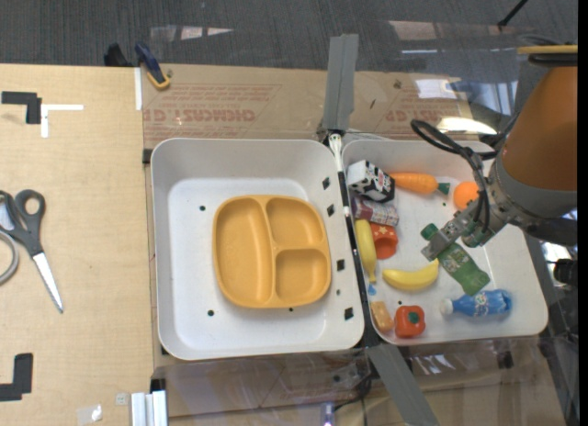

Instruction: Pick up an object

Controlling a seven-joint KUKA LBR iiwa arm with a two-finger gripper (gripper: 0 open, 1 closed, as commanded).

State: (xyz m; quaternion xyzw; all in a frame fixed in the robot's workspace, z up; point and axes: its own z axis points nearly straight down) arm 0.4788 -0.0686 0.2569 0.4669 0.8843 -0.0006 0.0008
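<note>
flanking white bins (165, 259), scissors (32, 241) (plywood bench (73, 185))

Plastic on wood and cardboard

Glossy white plastic bins (175, 231); a smooth matt yellow plastic plate (273, 252); pale wood bench (73, 231); brown cardboard (230, 103); metal-bladed scissors (37, 250).

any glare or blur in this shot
Camera view: white glare streaks on the clear panel above the right bin; the orange-banded arm at the right looks soft and blurred; the yellow divided plate in the left bin is sharp and evenly lit.
</note>
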